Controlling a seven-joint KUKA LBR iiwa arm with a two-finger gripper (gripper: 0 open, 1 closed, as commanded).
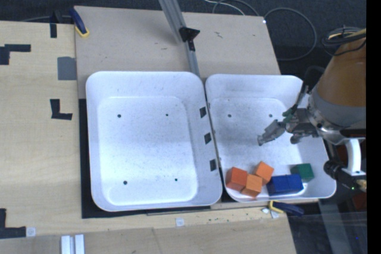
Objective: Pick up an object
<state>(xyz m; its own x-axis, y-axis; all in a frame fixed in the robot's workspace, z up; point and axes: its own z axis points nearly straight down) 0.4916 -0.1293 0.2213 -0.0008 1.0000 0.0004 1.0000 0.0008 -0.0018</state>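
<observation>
Objects for picking are gathered at the near edge of the right bin (256, 89): three orange blocks (250, 178) clustered together, touching or nearly so, a blue block (284, 185) just beside them to the right, and a small green block (305, 171) near the blue one, close to the bin's rounded near-right corner. The left bin (149, 83) is seen beside it on the table (149, 38).

No pick is judged to have been made at this moment. All of the blocks are seen lying on the bin floor, and none is lifted. The whole of the task is therefore judged to be left: a descent onto one block, a closing of the fingers on it, and a lift clear of the bin.

The hand (271, 135) is seen over the middle of the right bin, reaching in from the right and tilted toward the left. It is placed apart from the blocks, farther from the camera than the orange cluster, with bare bin floor below it. Nothing is seen between its fingers and nothing is touched by it. How far the fingers are parted cannot be told, since the fingertips are blurred into one dark shape against the speckled floor.
</observation>
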